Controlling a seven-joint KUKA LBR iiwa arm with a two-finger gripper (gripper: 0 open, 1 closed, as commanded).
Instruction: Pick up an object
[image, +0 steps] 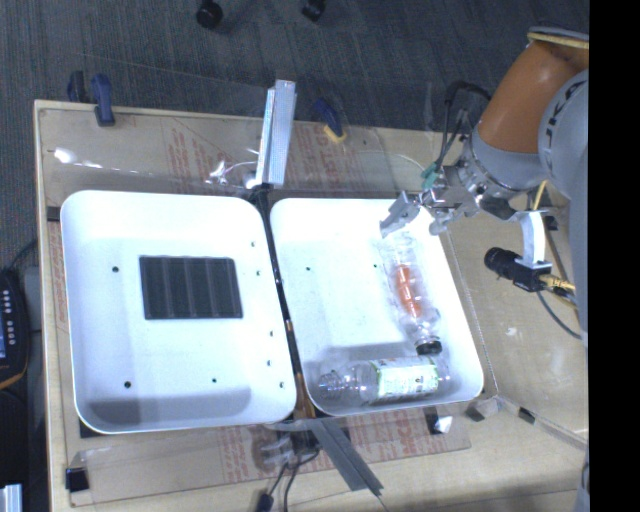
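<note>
The grey arm (530, 110) reaches in from the right, its claw (415, 215) poised over the far edge of the right bin (330, 300). The claw's fingers are spread apart, and nothing sits between them. Just below it, a clear bottle with an orange label (408, 290) lies lengthwise along the bin's right side, its dark cap toward the near end. A second clear bottle with a white label (385, 381) lies crosswise along the near wall of the same bin, close to the first one's cap. The left bin (100, 250) holds a dark ribbed rectangular tray (190, 287) lying flat near its middle. Both bins rest side by side on the table (520, 360)
</note>
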